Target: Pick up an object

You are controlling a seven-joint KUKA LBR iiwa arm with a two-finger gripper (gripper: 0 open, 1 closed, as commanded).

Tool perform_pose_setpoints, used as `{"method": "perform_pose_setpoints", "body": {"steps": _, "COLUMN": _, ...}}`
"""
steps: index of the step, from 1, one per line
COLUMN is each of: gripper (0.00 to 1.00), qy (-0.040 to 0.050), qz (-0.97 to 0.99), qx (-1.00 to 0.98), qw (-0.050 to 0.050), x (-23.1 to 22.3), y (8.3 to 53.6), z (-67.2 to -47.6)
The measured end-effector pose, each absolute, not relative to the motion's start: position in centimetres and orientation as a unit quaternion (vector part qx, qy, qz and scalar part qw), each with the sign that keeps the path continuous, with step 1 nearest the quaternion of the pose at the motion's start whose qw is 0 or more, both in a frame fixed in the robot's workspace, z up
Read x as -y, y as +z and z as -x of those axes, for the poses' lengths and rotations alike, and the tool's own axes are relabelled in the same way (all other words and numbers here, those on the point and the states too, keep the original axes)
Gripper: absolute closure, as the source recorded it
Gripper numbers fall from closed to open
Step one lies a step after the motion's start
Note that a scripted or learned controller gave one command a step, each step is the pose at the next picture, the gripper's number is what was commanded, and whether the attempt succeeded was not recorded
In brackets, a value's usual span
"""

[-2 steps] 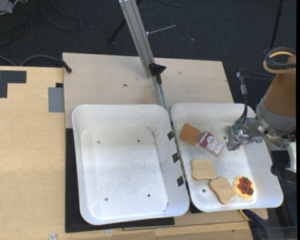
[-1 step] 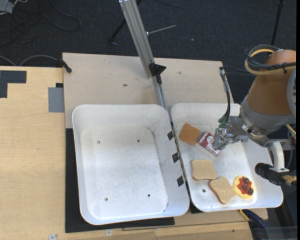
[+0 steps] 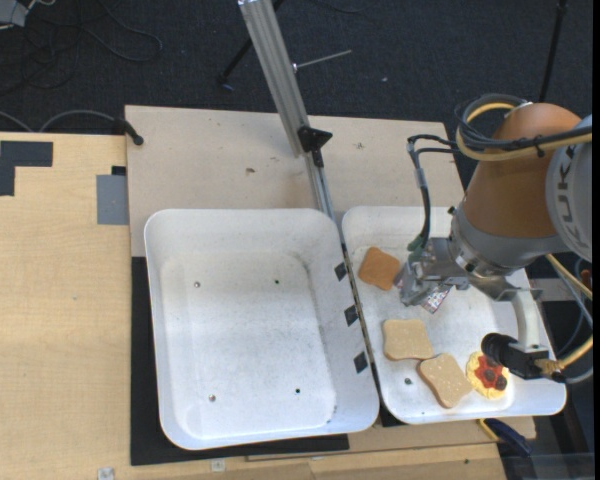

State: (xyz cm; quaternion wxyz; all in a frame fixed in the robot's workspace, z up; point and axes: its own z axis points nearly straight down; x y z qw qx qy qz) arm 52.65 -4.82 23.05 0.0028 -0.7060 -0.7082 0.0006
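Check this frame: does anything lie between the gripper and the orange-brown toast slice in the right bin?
Nothing visible does. The gripper sits low in the right bin, just right of the orange-brown toast slice. The two paler slices lie nearer the camera, off that line.

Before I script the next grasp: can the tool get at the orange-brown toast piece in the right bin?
Probably yes. The tool hangs just right of the orange-brown toast piece, which lies flat with nothing on it; the bin wall is close on its left.

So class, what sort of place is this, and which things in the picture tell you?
Probably a robotics lab: a robot arm reaching over two white bins, toy bread slices, and cables on the dark floor.
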Motion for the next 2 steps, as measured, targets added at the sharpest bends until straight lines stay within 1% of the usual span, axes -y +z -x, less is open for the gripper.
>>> {"method": "perform_pose_setpoints", "body": {"steps": 1, "gripper": 1.0, "qy": 0.0011, "qz": 0.706, "qx": 0.709, "qw": 0.003, "x": -0.8, "y": 22.3, "z": -52.6}}
{"method": "perform_pose_setpoints", "body": {"steps": 2, "gripper": 1.0, "qy": 0.0015, "qz": 0.705, "qx": 0.709, "qw": 0.003, "x": -6.8, "y": 21.9, "z": -51.4}}
